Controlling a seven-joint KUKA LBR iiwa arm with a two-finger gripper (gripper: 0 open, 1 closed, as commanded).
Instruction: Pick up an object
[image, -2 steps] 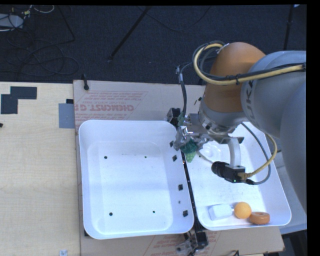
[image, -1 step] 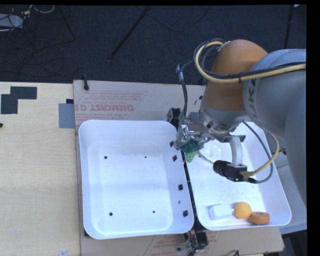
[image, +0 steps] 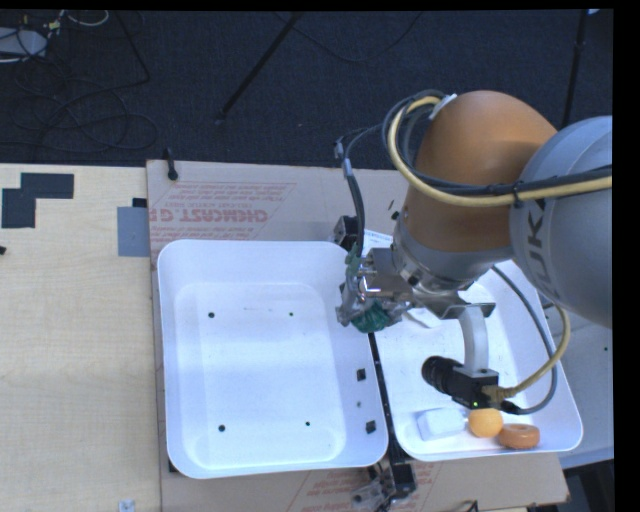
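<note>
Sitting on the counter, the left bin adjoins the right bin. Over their shared edge, the end effector has a green object at its tip; grip unclear. A white block, yellow ball and orange ring lie in the right bin's near corner.

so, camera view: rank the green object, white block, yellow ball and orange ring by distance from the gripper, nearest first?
1. Green object: right at the gripper, by the divider between the bins.
2. White block: right bin, near edge.
3. Yellow ball: just right of the block.
4. Orange ring: right bin's near corner, beside the ball.
</note>
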